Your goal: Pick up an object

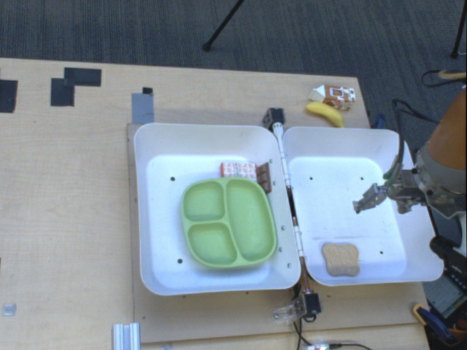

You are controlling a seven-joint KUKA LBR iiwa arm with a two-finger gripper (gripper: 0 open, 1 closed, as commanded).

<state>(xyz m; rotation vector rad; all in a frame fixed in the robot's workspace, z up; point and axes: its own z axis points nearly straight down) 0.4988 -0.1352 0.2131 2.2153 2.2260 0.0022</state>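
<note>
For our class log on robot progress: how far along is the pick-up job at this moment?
Done: the gripper has reached in over the right bin. In hand: nothing shows between its jaws. Left: the whole grasp and lift. The tan sponge-like block lies in the right bin near its front edge, apart from the gripper; the green divided plate sits in the left bin.

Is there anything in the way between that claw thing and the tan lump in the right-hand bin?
Nothing visible stands between them. The gripper hangs over the right bin, and the tan sponge-like piece lies near the bin's front edge; between them is bare white bin floor. The green divided plate sits apart in the left bin.
</note>
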